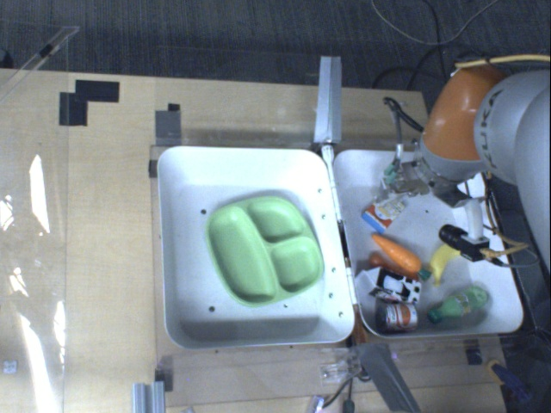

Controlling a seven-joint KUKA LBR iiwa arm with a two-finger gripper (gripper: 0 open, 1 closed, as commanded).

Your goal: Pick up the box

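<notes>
The box (385,211) is small and white with red print and a blue edge. It lies in the upper left part of the right bin (508,317). My gripper (403,179) hangs directly over the box's far end, reaching down from the grey arm with its orange band (455,114) at the right. The gripper's tip meets the top of the box in this view, and I cannot see whether it touches the box.
In the right bin, nearer than the box, lie an orange carrot (396,254), a yellow banana (441,263), a black-and-white toy (399,286), a can (398,317) and a green bottle (458,304). The left bin (181,188) holds a green divided plate (263,248). A metal divider (327,101) separates the bins.
</notes>
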